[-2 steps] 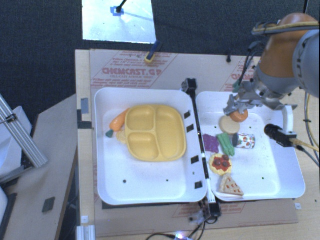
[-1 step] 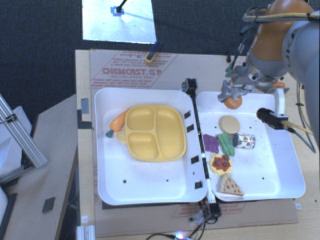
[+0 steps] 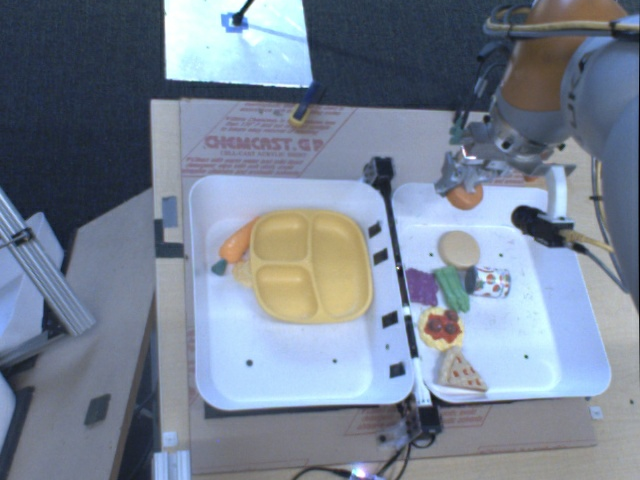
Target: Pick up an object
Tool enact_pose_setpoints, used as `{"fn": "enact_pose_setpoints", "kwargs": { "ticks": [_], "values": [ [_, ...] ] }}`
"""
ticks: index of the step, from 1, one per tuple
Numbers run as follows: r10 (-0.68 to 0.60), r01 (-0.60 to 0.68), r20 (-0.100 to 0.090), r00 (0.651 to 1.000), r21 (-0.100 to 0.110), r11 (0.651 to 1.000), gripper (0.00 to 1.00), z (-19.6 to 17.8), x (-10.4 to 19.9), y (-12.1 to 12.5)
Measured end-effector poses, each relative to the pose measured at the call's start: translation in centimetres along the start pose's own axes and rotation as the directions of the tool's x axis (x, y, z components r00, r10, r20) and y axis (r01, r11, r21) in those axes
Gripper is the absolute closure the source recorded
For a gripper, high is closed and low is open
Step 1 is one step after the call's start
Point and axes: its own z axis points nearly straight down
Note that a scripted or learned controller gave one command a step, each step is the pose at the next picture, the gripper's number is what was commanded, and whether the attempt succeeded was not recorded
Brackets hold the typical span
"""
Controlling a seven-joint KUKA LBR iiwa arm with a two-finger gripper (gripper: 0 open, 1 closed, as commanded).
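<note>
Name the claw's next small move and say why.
Probably a short straight lift, as a test. The claw sits right on top of the orange round thing at the far end of the right bin, but the view doesn't settle whether it is gripped.

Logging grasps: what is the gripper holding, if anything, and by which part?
Cannot be told: the gripper is right over the orange thing, hiding any hold.

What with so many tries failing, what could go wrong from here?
The gripper is over the orange toy at the right bin's far edge. The toy looks round, so it might roll or slip free. The bin's edge there may also crowd the grasp. Whether the toy is gripped can't be seen, so a lift may come up empty.
</note>
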Motion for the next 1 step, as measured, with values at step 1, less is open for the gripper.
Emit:
{"fn": "enact_pose_setpoints", "kwargs": {
  "ticks": [1],
  "values": [
    [0.001,-0.001,0.000,1.000,0.002,1.000,1.00,1.19,-0.08,-0.11]
  ]
}}
